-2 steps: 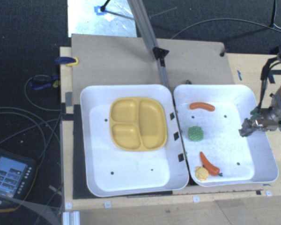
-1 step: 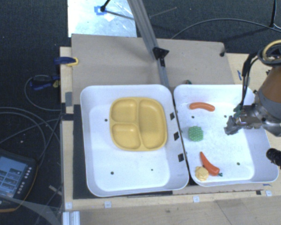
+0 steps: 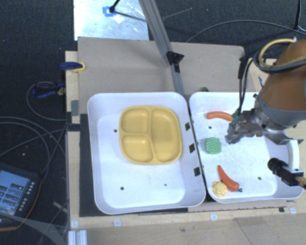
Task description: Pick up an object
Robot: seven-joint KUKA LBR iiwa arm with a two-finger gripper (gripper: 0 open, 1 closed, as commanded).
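Two white bins are sitting side by side on the bench. Left bin is holding a yellow divided plate, lying flat toward its far half. Right bin is holding four small items: an orange sausage-like piece lying near the far wall, a green round object sitting near the left wall, a red-orange carrot-like piece lying slantwise near the front, and a small yellow object touching its lower end at the front left corner. Gripper is hanging low over the right bin, between the orange piece and the green object, just right of both. Finger opening: cannot tell, too dark and blurred; nothing visibly between them. Arm is reaching in from the right.
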